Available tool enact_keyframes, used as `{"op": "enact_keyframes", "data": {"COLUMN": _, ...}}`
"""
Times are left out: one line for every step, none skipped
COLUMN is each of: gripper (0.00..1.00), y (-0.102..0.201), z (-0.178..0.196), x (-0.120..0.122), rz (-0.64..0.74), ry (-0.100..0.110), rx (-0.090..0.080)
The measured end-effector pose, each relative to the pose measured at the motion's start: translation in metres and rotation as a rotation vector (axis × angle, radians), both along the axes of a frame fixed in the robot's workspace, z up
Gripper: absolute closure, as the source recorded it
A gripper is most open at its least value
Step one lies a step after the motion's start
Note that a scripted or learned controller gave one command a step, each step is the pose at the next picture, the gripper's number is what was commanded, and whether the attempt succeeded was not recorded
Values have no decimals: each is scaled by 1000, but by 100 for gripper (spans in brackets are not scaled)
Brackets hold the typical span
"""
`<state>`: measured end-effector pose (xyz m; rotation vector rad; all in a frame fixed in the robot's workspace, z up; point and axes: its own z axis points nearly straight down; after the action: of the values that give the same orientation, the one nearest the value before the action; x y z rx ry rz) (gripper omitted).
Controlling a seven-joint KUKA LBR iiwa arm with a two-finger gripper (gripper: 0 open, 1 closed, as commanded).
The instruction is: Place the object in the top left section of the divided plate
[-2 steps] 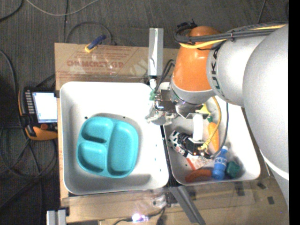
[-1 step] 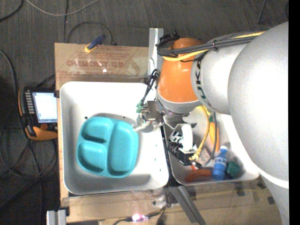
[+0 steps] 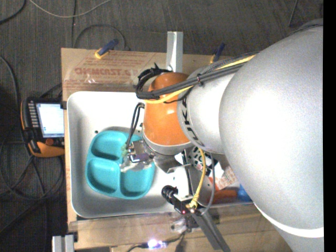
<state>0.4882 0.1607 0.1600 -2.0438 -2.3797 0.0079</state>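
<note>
A teal divided plate [image 3: 107, 164] lies in the left white bin [image 3: 79, 119], with three sections showing. My gripper [image 3: 130, 159] hangs over the plate's right side, near where the dividers meet, below the arm's orange band [image 3: 165, 117]. The wrist hides the plate's upper right edge. No object can be made out at the gripper tip; the plate sections that show look bare.
The big grey arm [image 3: 262, 130] covers most of the right bin; a few items, one orange-red [image 3: 227, 194] and one blue [image 3: 242, 193], peek out under it. A cardboard sheet [image 3: 105, 70] lies behind the bins. A control pendant [image 3: 44, 125] sits off the bench's left.
</note>
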Motion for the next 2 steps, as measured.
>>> {"op": "enact_keyframes", "data": {"gripper": 100, "y": -7, "z": 65, "x": 6, "rz": 79, "ry": -4, "rx": 0}}
{"op": "enact_keyframes", "data": {"gripper": 100, "y": 42, "z": 38, "x": -6, "rz": 164, "ry": -1, "rx": -1}}
